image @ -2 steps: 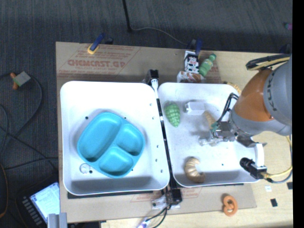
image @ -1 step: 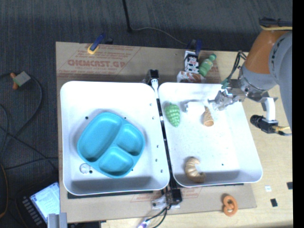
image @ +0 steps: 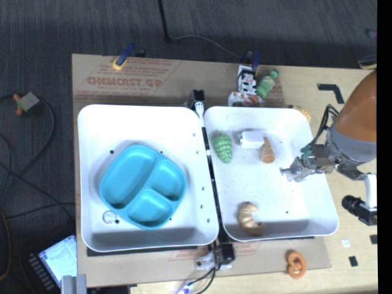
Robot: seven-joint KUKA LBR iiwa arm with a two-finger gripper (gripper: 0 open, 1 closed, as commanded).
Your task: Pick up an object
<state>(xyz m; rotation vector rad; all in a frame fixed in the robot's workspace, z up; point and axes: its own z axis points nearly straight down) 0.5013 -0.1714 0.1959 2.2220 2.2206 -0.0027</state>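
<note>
Two white bins sit side by side on my surface (image: 98, 87), and I see the arm (image: 361, 118) reaching in from the right with its gripper (image: 294, 171) low over the right bin (image: 318, 222), near that bin's right wall. Nothing sits between its fingers; whether they are spread or closed I cannot tell from this slant. In the right bin I count four things: a green ridged toy like a corn cob (image: 222, 147) close to the left wall, a small white block (image: 251, 139) just beside it, a tan cone-shaped piece (image: 267, 151) touching or nearly touching the block, and a brown croissant-like toy (image: 249, 217) near the front wall, well apart from the others. The gripper is apart from all four. The left bin (image: 92, 127) holds a blue divided plate (image: 143, 185) with three compartments. Outside the bins, a small orange pretzel-like toy (image: 296, 264) lies on the surface near the front, and a green bottle (image: 265, 84) lies behind the right bin.
</note>
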